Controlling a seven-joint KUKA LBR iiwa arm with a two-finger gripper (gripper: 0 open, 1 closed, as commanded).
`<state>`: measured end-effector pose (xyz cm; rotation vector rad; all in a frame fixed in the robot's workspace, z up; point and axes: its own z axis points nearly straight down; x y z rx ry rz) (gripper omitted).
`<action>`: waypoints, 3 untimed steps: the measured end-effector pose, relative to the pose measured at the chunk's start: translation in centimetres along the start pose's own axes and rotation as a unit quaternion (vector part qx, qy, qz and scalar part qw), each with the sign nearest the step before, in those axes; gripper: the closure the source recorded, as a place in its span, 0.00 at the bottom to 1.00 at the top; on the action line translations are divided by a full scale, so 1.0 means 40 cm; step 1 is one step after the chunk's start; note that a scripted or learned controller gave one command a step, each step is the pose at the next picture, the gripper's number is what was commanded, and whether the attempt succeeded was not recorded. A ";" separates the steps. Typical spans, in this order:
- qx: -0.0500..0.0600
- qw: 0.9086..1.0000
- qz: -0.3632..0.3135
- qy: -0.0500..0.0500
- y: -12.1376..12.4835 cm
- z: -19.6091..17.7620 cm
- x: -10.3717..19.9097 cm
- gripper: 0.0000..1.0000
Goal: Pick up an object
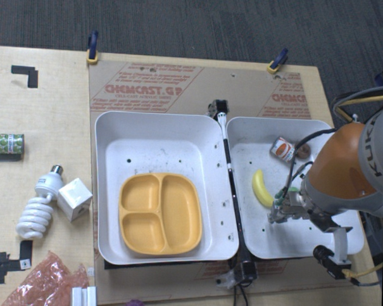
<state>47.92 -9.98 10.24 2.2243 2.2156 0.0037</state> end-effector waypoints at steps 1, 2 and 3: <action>0.001 1.000 -0.002 -0.001 0.175 -0.224 0.163 1.00; 0.001 1.000 -0.003 -0.001 0.175 -0.224 0.163 0.00; 0.002 1.000 -0.002 0.000 0.143 -0.224 0.039 0.00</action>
